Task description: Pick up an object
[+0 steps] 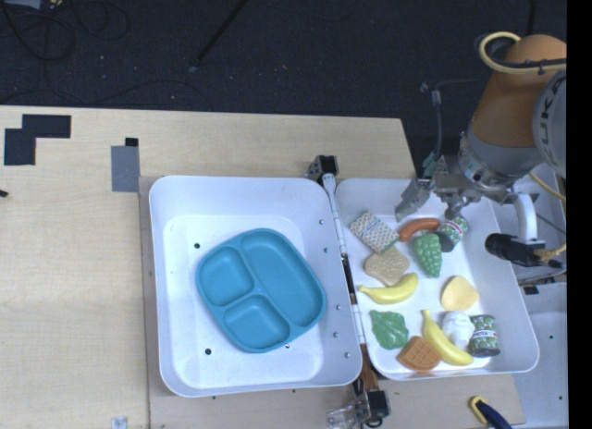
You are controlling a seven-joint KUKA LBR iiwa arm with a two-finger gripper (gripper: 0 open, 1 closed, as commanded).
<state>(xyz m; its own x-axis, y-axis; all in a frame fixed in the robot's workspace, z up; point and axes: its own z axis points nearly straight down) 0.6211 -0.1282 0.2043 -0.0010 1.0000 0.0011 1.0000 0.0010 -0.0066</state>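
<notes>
The grey arm with its orange band reaches in over the far end of the right shallow white bin (527,349), and its two-finger gripper (437,207) hangs with fingers spread apart and nothing between them, directly over a small orange sausage-shaped toy (419,227). Just beside that sausage sit a green bunch of plastic grapes (427,252) and a checked square cracker toy (373,230). Nearer the camera from the grapes lie a tan waffle-like square (386,263), a yellow banana (388,292), a pale yellow lemon-like piece (459,292), a green leafy piece (389,328) and a second banana (442,340). The left white bin (176,224) holds a blue three-compartment plastic plate (259,288).
</notes>
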